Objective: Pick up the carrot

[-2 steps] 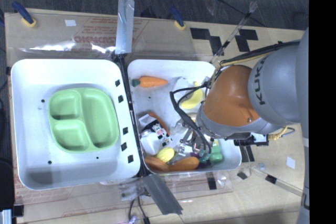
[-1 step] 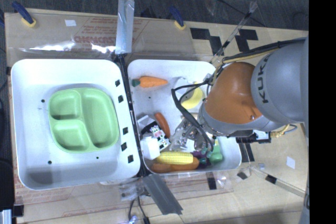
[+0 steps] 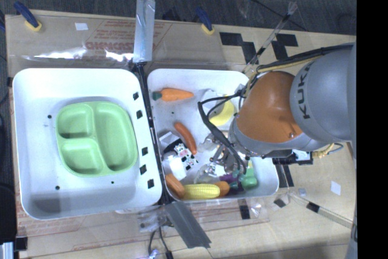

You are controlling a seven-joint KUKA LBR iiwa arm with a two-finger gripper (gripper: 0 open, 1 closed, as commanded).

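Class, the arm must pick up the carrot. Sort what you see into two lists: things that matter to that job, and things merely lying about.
Belongs to the job:
carrot, at the far end of the right bin
end effector

Just lying about:
green divided plate in the left bin
corn cob
sausage
yellow piece beside the arm

We see open floor around the carrot (image 3: 174,94) at the right bin's (image 3: 182,77) far left, while toys (image 3: 203,191) and the arm (image 3: 285,112) crowd its near right.
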